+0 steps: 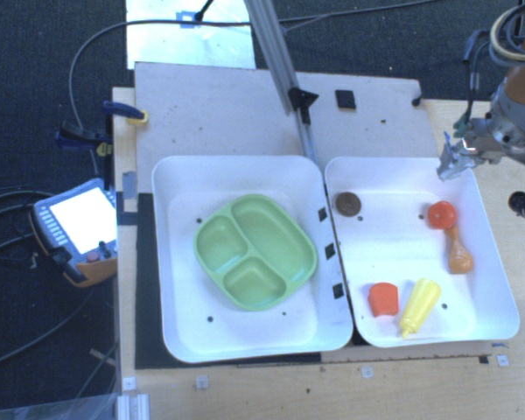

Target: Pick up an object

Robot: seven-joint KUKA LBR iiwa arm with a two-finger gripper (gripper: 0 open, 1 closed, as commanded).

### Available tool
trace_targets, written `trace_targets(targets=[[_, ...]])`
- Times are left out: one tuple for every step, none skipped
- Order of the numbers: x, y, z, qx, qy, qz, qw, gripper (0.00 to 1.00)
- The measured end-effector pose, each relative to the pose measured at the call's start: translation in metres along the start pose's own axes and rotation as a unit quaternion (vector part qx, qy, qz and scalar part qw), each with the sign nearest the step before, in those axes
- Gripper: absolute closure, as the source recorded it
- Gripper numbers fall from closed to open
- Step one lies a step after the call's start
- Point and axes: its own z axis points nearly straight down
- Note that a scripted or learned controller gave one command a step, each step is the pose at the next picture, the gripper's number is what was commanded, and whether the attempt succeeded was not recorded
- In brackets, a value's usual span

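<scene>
The right bin holds a brown round piece near its far left corner, an orange-red toy with a round head and a tan handle at its right side, a small red cup and a yellow bottle near its front. My gripper hangs over the bin's far right rim, above and behind the orange-red toy. Nothing shows between its fingers.
The left bin carries a green divided plate. A grey pole slants down to the gap between the bins. A handheld pendant and cables lie off the bench at the left. Bare board lies behind the bins.
</scene>
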Motion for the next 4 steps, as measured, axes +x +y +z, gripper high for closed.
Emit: trace_targets(targets=[[0.045,0.007,-0.004,0.002,0.001,-0.002,1.0000,1.00],[0.102,0.002,-0.002,0.003,0.002,-0.002,1.0000,1.00],[0.159,0.010,-0.007,0.002,0.002,-0.002,1.0000,1.00],[0.205,0.014,0.007,0.003,0.001,-0.001,1.0000,1.00]])
